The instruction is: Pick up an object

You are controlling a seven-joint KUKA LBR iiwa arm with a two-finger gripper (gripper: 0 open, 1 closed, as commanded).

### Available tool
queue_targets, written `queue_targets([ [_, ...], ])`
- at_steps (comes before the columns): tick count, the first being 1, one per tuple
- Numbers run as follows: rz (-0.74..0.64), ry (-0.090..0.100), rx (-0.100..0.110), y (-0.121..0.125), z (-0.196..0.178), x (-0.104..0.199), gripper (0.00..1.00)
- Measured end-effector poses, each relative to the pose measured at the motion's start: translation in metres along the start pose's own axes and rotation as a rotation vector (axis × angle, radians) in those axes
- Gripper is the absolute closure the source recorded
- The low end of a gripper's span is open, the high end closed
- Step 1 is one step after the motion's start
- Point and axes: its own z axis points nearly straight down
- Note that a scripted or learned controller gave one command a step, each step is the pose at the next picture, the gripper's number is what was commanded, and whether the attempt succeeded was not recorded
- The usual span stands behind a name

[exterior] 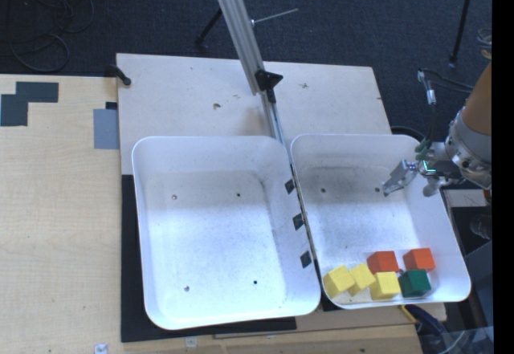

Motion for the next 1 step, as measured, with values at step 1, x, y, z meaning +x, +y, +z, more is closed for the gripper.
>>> queue_targets([
  [1, -0.006, 0.003, 0.006, -0.0133, 0.047, 0.038, 0.0],
])
